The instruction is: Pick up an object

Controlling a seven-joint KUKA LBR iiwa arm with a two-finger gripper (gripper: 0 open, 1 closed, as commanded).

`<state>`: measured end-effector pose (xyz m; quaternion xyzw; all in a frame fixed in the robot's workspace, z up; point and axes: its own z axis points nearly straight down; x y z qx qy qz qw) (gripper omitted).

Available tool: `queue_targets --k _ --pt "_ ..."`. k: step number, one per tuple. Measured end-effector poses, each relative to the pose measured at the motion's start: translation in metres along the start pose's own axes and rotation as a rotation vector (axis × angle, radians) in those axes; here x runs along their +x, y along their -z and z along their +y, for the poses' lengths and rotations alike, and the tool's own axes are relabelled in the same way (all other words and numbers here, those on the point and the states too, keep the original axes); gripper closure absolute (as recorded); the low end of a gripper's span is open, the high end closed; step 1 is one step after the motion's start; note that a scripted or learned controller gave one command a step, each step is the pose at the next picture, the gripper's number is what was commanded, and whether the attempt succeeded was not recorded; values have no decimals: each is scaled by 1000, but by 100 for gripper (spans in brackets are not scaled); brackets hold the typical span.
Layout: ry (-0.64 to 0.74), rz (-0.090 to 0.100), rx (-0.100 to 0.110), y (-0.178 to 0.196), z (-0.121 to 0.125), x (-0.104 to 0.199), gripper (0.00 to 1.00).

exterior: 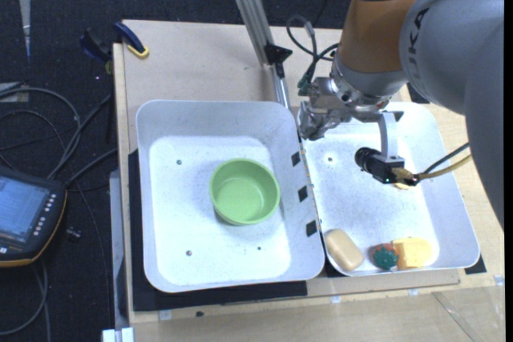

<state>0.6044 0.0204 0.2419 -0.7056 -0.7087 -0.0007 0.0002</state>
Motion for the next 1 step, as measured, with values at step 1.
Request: queue_targets --k 1 --pt "0 0 2 -12 -6 53 100"
